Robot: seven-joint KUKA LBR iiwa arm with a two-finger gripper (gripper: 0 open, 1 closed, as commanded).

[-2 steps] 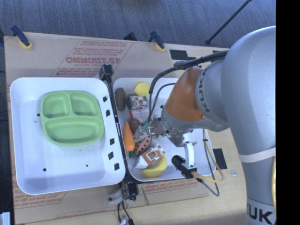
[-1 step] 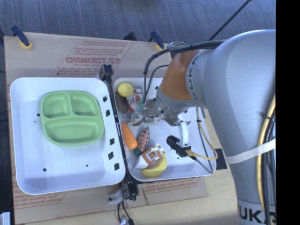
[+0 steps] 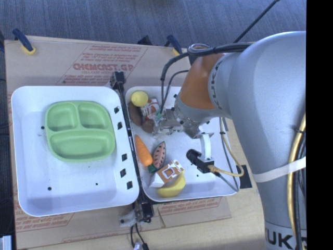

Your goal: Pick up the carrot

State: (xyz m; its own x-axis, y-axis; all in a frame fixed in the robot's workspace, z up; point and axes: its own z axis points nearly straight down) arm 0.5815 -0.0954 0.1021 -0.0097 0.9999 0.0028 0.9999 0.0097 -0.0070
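Note:
The orange carrot [image 3: 142, 150] lies along the left wall of the right bin [image 3: 225, 187], its green end pointing toward the front. My gripper [image 3: 157, 121] hangs over the back half of that bin, above and slightly right of the carrot's upper tip. It sits close to a brown item [image 3: 138, 115] and a small red-and-white item [image 3: 151, 108]. The grey wrist and orange band [image 3: 200, 85] cover much of the bin's right side. Nothing shows as lifted off the bin floor.
A yellow lemon [image 3: 139, 98] sits at the back of the right bin. A watermelon slice [image 3: 159, 153], a small carton [image 3: 169, 172] and a banana [image 3: 174, 187] crowd the front, right of the carrot. The left bin [image 3: 31, 191] holds a green divided plate [image 3: 79, 130].

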